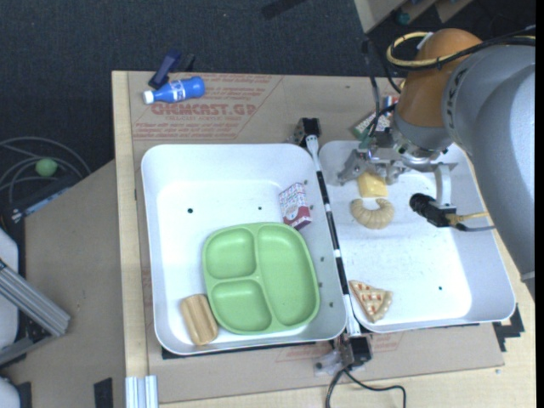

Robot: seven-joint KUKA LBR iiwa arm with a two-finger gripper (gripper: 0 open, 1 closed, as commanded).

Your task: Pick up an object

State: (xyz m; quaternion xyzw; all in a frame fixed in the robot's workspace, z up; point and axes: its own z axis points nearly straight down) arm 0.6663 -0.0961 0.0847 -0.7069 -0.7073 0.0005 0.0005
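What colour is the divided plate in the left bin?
Light green, plain; the divided plate shows clearly in the camera view.
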